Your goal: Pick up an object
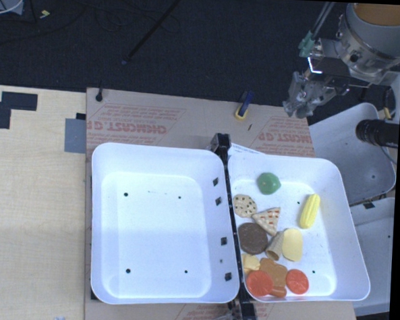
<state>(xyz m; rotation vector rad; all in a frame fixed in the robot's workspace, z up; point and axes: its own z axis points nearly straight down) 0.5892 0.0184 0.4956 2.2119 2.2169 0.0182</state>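
My gripper [299,106] hangs high at the upper right, above the bench's back edge and well clear of both bins. Nothing shows between its fingers. The right bin [339,198] holds several toy food pieces: a green round piece [269,182], a yellow corn cob [310,211], a round cracker [244,205], a pizza wedge [268,219], a brown cookie [253,237], a pale yellow lemon-like piece [292,244], an orange-brown piece [272,269] and two red-orange discs [260,283] [297,281].
The left bin [110,184] lies beside the right one, joined by a black clamp strip [225,218]. A small blue and yellow clip [244,106] sits on the cardboard behind the bins. White equipment [362,152] stands at the right.
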